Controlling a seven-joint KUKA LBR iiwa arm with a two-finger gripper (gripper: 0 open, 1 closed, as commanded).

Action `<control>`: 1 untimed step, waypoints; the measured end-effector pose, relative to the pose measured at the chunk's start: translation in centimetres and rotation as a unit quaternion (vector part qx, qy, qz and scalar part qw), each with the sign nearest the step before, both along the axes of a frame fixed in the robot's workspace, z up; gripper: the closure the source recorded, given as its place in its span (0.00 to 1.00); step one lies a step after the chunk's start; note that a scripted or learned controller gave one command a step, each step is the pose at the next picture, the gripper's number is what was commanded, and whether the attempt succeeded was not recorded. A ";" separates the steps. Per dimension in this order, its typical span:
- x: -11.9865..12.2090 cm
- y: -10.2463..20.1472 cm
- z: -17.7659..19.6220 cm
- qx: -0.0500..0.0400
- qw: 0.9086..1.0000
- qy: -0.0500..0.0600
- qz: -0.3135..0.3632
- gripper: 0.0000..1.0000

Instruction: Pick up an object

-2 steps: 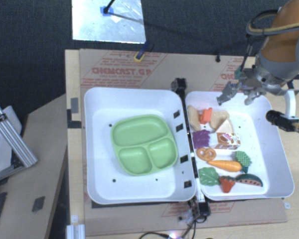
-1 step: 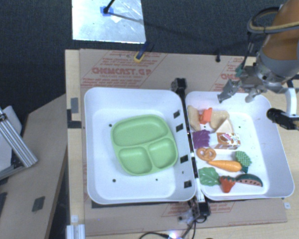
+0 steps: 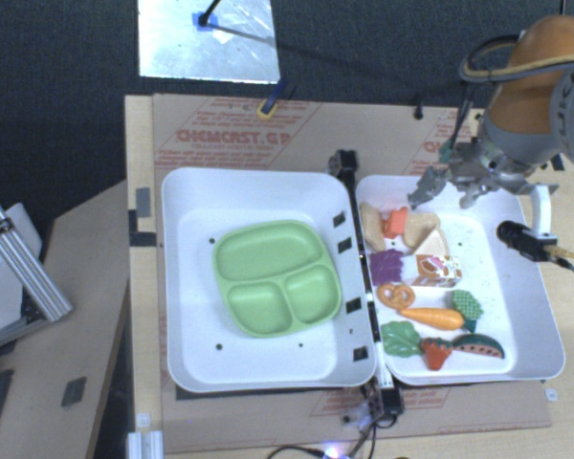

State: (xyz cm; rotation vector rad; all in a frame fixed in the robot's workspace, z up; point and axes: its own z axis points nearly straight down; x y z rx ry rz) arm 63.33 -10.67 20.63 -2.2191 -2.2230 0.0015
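Many toy foods crowd the right bin (image 3: pixel 540 325); my gripper (image 3: pixel 447 187) hangs open, empty, at its far edge. Risk: snagging two, or a pinch slipping off.

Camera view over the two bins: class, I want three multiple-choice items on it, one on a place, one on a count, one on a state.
1. Where does the green tray lie?
A. in the left bin
B. in the right bin
C. on the cardboard

2. How many compartments does the green tray have?
A. two
B. three
C. five

3. How does the gripper stand to the toy food?
A. closed on the carrot
B. resting on the watermelon slice
C. above the right bin's far end, touching no food

Key: 1 A, the tray sits within the left bin's walls. 2 B, ridges split it into one long section and two smaller ones. 3 C, the food lies nearer the camera, apart from the fingers.
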 end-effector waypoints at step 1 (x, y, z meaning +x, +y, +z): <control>0.0 0.5 -6.2 0.000 1.000 0.001 0.000 0.00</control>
